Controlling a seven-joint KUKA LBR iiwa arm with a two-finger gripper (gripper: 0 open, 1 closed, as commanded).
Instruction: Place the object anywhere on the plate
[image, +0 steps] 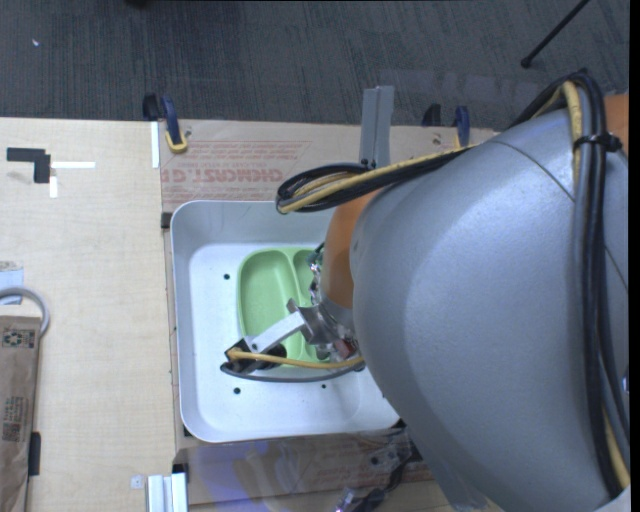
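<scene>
A light green plate (264, 287) with a dividing ridge lies in the left white bin (200, 340), towards its middle. My gripper (326, 338) hangs low over the plate's right near part, and the orange wrist band (338, 250) shows just above it. The big grey arm covers the plate's right side and everything to the right of it.
The bin sits on a cardboard sheet (240, 160) clamped at the back. A grey metal post (376, 125) stands behind the bin. The pale wooden bench (90, 300) stretches to the left, with a brown paper package (15, 385) at its left edge.
</scene>
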